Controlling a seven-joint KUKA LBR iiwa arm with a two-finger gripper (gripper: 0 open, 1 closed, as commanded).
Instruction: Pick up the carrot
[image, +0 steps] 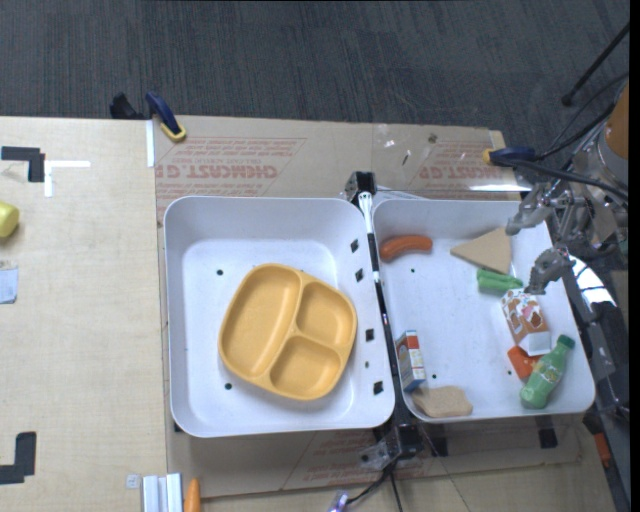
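The carrot (519, 362) is a small orange piece near the right bin's front right corner. It is wedged between a snack packet (526, 322) and a green bottle (546, 373), which cover part of it. My gripper (537, 244) hangs over the right bin's far right side, well behind the carrot, above the packet and beside a green stick (496, 282). Its two fingers stand apart with nothing between them.
The right bin (470, 330) also holds a reddish sausage (405, 246), a tan bread wedge (486, 250), a small carton (411, 360) and a brown biscuit (443, 402). A yellow divided plate (288, 330) lies in the left bin (190, 300).
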